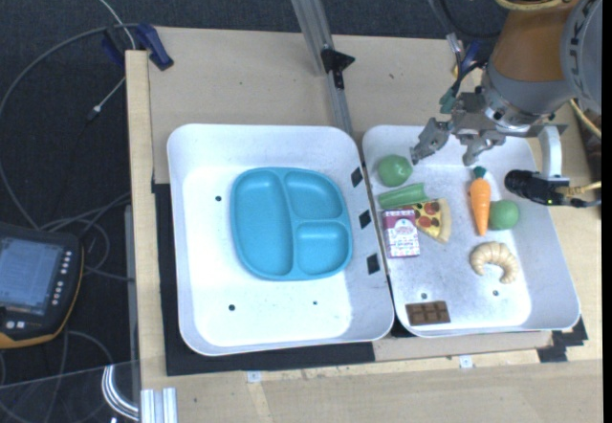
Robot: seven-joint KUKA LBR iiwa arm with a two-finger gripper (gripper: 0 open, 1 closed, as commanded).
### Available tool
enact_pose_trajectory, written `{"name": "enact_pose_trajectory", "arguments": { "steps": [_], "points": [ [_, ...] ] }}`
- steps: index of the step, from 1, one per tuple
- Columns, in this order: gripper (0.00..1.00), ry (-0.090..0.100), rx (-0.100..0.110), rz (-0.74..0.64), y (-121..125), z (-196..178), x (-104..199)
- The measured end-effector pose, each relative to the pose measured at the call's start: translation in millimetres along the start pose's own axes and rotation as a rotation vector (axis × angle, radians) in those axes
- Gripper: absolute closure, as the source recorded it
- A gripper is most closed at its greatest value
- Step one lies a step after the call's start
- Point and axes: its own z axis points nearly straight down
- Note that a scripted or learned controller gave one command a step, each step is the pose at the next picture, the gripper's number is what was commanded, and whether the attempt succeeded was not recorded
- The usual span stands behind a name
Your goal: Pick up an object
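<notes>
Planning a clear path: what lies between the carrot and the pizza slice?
Bare white bin floor separates the carrot from the pizza slice in the camera view.

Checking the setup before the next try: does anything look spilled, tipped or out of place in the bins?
Nothing stands out. The toy foods lie loose in the right bin, none over its rim, and the blue divided plate sits flat in the left bin. The gripper hangs open above the right bin's far end, holding nothing.
</notes>
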Motion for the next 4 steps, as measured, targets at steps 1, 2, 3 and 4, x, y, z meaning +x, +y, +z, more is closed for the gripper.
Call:
{"name": "enact_pose_trajectory", "arguments": {
  "steps": [1, 2, 3, 4],
  "points": [
    [0.0, 0.0, 0.0, 0.0, 0.0, 0.0, -0.1],
    [0.0, 0.0, 0.005, 0.0, 1.2, 50.3, 10.3],
    [0.0, 0.0, 0.006, 0.002, -8.2, 97.2, 11.1],
    [0.0, -0.001, 0.001, 0.001, -8.1, 122.5, 11.9]
  ]
}}
